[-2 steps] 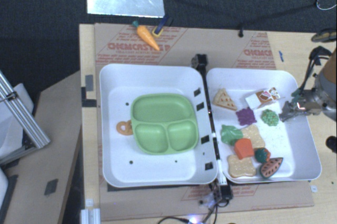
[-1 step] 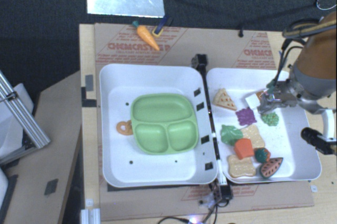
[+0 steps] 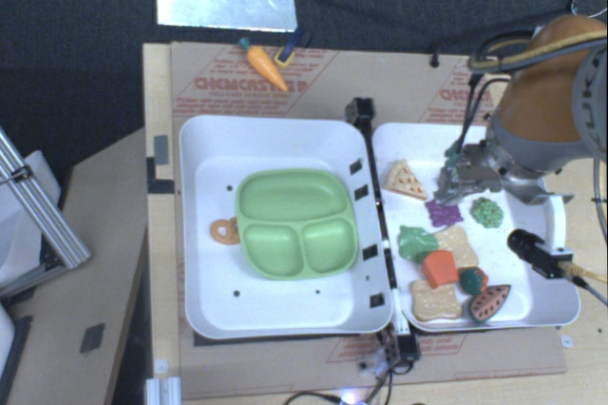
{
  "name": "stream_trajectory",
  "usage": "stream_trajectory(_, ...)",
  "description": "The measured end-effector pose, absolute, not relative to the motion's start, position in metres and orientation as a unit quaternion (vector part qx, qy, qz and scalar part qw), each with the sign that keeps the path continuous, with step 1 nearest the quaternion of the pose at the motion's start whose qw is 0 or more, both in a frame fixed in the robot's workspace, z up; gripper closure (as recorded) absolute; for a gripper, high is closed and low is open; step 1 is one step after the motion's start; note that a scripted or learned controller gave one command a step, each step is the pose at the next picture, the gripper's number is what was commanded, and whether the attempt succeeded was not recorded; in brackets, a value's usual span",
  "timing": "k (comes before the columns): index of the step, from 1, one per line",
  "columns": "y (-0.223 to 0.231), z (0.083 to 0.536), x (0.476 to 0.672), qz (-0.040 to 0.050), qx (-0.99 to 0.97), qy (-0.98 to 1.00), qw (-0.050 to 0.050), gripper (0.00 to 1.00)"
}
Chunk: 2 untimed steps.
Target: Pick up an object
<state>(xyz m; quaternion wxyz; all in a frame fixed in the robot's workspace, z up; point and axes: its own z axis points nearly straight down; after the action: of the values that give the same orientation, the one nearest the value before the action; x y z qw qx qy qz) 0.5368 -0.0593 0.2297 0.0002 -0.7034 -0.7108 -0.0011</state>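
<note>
claw [image 3: 454, 189] low in right bin [image 3: 560, 303], just above purple toy [image 3: 443, 213], likely lined up to grab it. finger state: cannot tell. green broccoli piece [image 3: 487, 212] beside claw; pizza slice [image 3: 406, 181] on its far side, toward green tray [image 3: 290, 224].

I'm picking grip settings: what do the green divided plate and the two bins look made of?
The green divided plate looks like moulded plastic, matte to satin: one even colour, rounded compartment edges, soft highlights. The left bin and right bin look like smooth white plastic, slightly glossy, with rounded corners. Plastic is a guess from looks alone.
</note>
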Motion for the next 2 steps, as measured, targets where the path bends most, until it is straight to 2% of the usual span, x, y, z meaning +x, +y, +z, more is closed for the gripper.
stream_trajectory(1, -0.0039, 0.2157, 0.5530, -0.0011, -0.703, -0.711, 0.000, 1.00)
stream_trajectory(2, 0.0046, 0.2152, 0.5598, -0.0010, -0.705, -0.709, -0.001, 1.00)
